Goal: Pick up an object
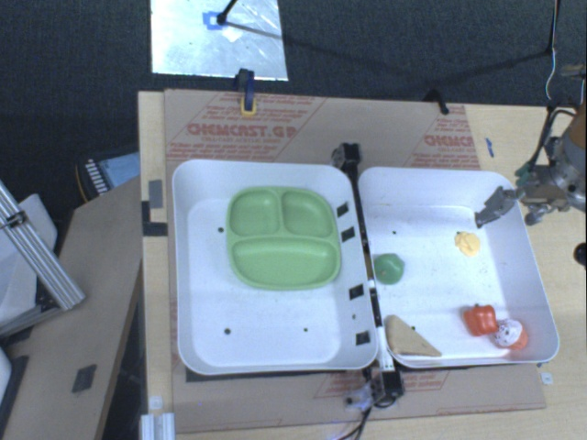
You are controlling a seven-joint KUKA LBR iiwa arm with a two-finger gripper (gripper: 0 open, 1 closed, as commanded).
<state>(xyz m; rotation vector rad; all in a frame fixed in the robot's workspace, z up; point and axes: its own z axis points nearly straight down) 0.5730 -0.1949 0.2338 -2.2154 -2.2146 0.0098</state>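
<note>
The right white bin [431, 183] holds several small objects: a yellow piece [468, 243], a green round object [390, 268], a tan wedge [410, 338], a red-orange item [480, 319] and a white-and-orange item [508, 334]. My gripper [493, 208] hangs over the bin's upper right part, just up and right of the yellow piece. It reaches in from the right edge. Nothing shows between its fingers.
The left white bin [204, 328] holds a green divided plate [281, 237]. A black divider [359, 255] runs between the two bins. Both bins rest on cardboard [275, 128]. A silver sheet [218, 26] lies beyond the bench.
</note>
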